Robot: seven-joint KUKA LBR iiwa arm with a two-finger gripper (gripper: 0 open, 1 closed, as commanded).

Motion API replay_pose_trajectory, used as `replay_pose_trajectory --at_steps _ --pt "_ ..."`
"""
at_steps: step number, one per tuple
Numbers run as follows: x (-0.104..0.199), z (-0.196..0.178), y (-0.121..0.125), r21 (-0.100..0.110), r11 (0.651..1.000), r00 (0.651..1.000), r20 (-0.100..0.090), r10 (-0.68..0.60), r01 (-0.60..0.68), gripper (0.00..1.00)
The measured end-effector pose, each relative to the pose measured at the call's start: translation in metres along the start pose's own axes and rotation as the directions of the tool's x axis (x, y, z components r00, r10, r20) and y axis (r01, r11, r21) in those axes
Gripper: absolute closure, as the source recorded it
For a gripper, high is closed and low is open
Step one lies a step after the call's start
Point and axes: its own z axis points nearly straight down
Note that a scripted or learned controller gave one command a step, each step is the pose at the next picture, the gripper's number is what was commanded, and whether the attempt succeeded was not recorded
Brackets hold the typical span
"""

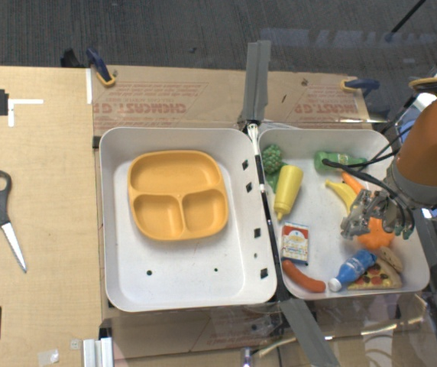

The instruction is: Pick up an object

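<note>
The right bin (322, 139) holds several toy foods: a yellow mustard bottle (287, 189), a green broccoli (271, 157), a banana (341, 194), a carrot (351, 180), a green item (331, 160), a small red-and-white box (296, 244), a red sausage (303, 277), a blue bottle (353, 270), a pizza slice (383, 272) and an orange piece (375, 239). My gripper (362, 219) is low over the right side of this bin, right beside the orange piece and just right of the banana. Whether anything sits between its fingers is hidden.
The left bin (119, 281) carries a yellow divided plate (178, 193). Scissors (1, 212) lie on the wooden bench at far left. A grey divider (257, 90) runs between the bins. The arm's orange band (431, 147) hangs over the right bin's edge.
</note>
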Motion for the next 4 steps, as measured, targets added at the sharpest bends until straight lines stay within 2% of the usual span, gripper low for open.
replay_pose_trajectory --at_steps 1,2,3,4 --pt "0.0 0.0 0.0 0.0 1.0 1.0 0.0 0.0 0.0 0.0" --pt "-0.033 0.021 -0.007 -0.002 0.991 0.991 0.002 0.132 -0.132 0.0" --pt "-0.034 0.013 -0.007 -0.001 0.992 0.992 0.003 0.129 -0.129 1.0" --pt "0.04 0.021 -0.038 -0.002 0.94 0.94 0.0 0.34 -0.34 1.0"
